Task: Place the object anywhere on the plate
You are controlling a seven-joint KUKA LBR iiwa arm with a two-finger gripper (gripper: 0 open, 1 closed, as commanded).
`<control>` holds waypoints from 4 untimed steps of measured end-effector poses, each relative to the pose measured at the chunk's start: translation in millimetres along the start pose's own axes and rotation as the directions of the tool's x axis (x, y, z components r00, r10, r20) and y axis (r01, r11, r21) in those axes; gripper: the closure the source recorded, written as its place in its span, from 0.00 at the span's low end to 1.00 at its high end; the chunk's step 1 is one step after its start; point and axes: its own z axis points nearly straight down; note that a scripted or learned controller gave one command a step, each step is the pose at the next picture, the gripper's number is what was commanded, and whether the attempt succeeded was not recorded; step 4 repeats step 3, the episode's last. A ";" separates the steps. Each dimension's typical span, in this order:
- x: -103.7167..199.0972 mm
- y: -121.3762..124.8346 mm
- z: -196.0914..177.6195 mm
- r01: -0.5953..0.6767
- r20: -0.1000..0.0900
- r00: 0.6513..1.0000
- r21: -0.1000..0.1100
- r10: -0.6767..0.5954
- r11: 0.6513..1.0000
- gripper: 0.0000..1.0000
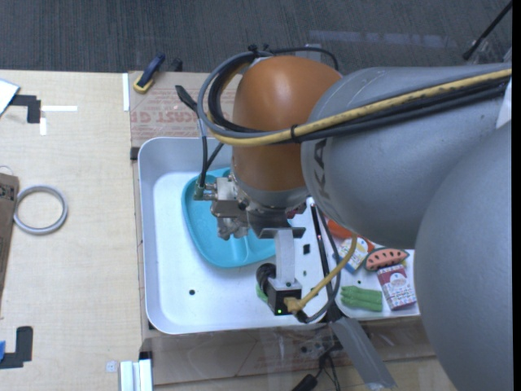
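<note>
A light blue plate (pixel 213 236) lies in the left white bin (pixel 167 243), partly covered by the arm. My gripper (pixel 232 222) hangs over the plate's right part, under the orange wrist band (pixel 277 112). The wrist hides the fingertips and anything between them. To the right, in the other bin, lie small items: a red and orange toy piece (pixel 384 258), a red and white packet (pixel 397 287) and a green piece (pixel 362 298).
A roll of tape (pixel 38 208) lies on the wooden bench at the left. A blue and yellow tool (pixel 150 72) lies at the back, near the cardboard. The big grey arm covers the frame's right half. Cables hang at the bin's front edge.
</note>
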 end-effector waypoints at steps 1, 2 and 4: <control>-61.4 6.9 -128.6 0.248 -0.003 0.969 -0.009 -0.248 0.969 1.00; -41.1 92.8 -94.9 -0.072 -0.004 0.997 -0.005 0.072 0.997 1.00; -41.2 92.8 -94.7 -0.072 -0.004 0.997 -0.004 0.072 0.997 0.00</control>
